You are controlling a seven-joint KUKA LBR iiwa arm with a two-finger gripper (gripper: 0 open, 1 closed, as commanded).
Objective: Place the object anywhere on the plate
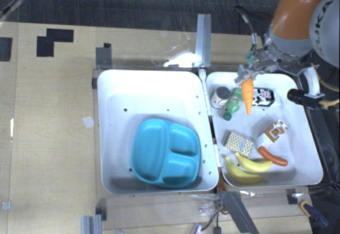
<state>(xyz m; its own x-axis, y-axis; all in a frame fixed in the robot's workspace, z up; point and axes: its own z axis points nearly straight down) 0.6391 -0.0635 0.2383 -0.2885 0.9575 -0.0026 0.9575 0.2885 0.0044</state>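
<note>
Tool over right bin, clamped on carrot.
Plate far left of tool, below it in view.

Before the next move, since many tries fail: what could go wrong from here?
1. The carrot hangs point-down from the gripper, seemingly pinched only at its top; it may slip and fall onto the bottle below.
2. The plate lies in the left bin, past the divider; a low carry could clip it.
</note>
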